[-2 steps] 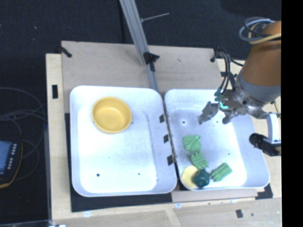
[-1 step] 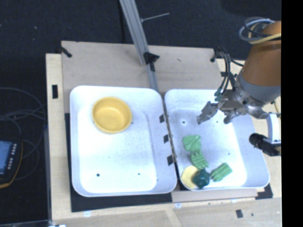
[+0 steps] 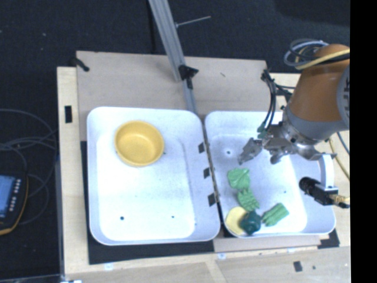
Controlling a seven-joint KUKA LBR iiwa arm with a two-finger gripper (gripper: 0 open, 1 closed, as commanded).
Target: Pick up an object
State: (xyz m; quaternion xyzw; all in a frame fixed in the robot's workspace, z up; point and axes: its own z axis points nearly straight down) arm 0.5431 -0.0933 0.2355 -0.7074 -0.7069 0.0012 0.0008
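Observation:
My gripper hangs over the upper half of the right bin, and its two fingers stand apart, open, with nothing between them. Just below it lies a light green crumpled piece, and a second green piece lies nearer the front. At the bin's front edge sit a green block, a dark teal lump and a small yellow object, close together. A yellow bowl stands upright in the left bin, far from the gripper.
A grey metal post slants down to the divide between the bins. Black clips sit along that divide. Cables and a black fitting hang by the arm at the right bin's right rim.

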